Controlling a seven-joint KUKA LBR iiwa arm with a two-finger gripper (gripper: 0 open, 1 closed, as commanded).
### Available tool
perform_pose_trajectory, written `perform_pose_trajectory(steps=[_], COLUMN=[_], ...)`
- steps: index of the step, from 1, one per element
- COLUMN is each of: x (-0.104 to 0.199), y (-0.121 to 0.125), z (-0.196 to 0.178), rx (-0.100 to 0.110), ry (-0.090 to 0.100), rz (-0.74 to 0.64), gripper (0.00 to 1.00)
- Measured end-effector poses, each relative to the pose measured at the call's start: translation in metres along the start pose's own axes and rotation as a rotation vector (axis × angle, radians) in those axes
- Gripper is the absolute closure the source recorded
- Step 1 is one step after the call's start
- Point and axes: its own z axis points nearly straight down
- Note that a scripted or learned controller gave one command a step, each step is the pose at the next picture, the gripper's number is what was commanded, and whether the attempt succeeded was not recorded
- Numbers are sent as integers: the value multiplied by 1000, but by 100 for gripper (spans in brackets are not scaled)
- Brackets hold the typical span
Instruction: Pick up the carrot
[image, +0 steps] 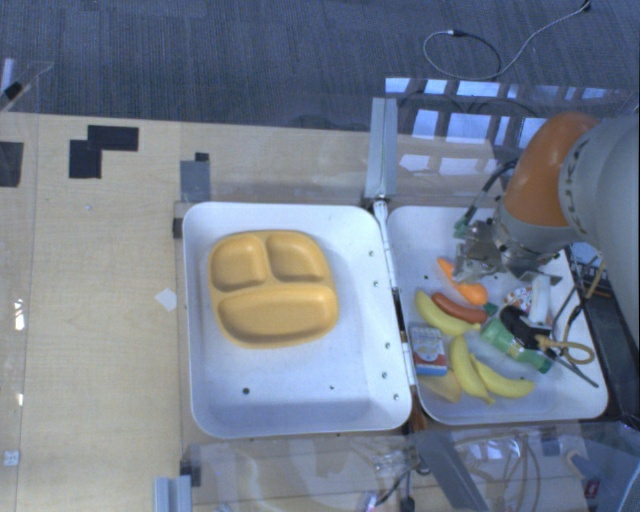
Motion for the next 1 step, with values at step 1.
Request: perform_pose_trajectory(steps=[1], x=[0], y=[0], z=[0], rx=[0], ry=[0], rz=[0], gripper=[0])
